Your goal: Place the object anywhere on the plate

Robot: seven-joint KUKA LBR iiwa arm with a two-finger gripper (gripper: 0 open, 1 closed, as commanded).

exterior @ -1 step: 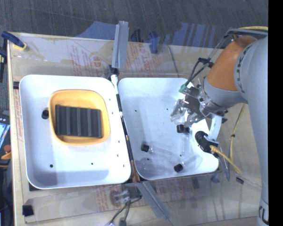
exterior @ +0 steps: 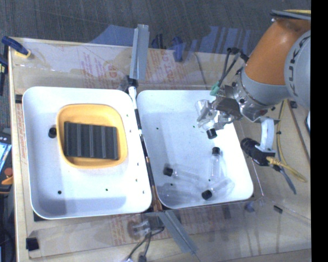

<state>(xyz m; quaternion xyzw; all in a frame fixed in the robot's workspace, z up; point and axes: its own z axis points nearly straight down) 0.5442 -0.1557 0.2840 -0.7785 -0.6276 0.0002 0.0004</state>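
Gripper point(exterior: 212, 116) over right bin's point(exterior: 153, 146) far right corner, fingers pinching a clear vial point(exterior: 206, 120), black cap down. Plate point(exterior: 93, 132) sits mid left bin point(exterior: 33, 146). Risk: the slick, tilted vial may slip in transit or roll off plate's ribbed centre.

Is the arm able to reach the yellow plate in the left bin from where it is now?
Probably yes: the plate lies open from above, nothing over it; the arm must cross the bin divider.
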